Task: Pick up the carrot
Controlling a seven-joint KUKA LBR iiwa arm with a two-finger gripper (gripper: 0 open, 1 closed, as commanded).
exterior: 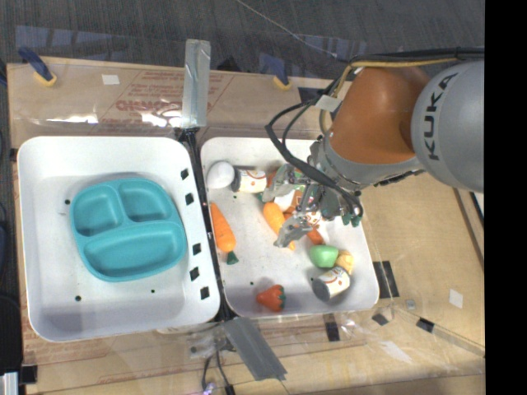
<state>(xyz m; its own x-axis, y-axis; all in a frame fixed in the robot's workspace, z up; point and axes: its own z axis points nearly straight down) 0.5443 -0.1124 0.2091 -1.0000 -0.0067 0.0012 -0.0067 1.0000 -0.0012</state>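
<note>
Desk covered in brown cardboard, two white bins side by side. Left bin (33, 220): teal divided plate (128, 229). Right bin (247, 290): carrot (221, 230) lying along its left wall, green end toward the camera; strawberry (272, 297) near the front edge; green pear-like piece (324, 256) at right. Pincer (295, 220) low over mid-bin clutter, apart from the carrot; cannot tell whether clenched or released.

The carrot (222, 230) lies against the right bin's left wall (206, 220) — open white floor on its right side. Toys crowd the bin's middle and right beneath the gripper (298, 214) — a green pear (324, 256), a strawberry (271, 297).
</note>
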